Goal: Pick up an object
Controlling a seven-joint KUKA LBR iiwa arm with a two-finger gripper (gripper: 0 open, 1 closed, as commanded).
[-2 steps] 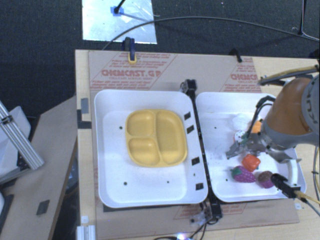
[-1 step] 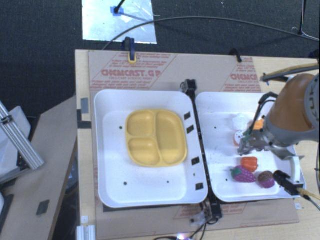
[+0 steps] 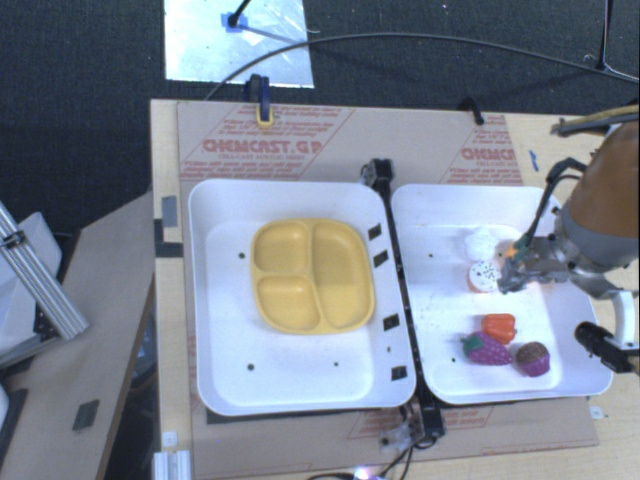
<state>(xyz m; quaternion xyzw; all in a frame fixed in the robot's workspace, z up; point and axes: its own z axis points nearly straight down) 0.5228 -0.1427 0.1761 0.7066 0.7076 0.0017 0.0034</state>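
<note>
While the arm point(image 3: 610, 203) reaches in from the right edge of the frame, its gripper point(image 3: 512, 268) hangs low over the right bin point(image 3: 440, 218), at the middle right of the picture. Whether it is open or closed I cannot tell, because the wrist hides that part.

Just left of the gripper lies a small round object point(image 3: 482, 275), white with dark dots and an orange rim. It is touching or almost touching the gripper tip. Directly above it sits a white rounded piece point(image 3: 481, 241), hard to see against the white floor.

Lower in the same bin are three toy foods close together: an orange-red pepper point(image 3: 499, 326), purple grapes point(image 3: 486, 350) and a dark purple and brown item point(image 3: 532, 358) near the lower right rim.

The left half of the right bin is bare. The left bin point(image 3: 215, 298) holds a yellow divided plate point(image 3: 311, 274) in its centre, with free floor around it on all sides.
</note>
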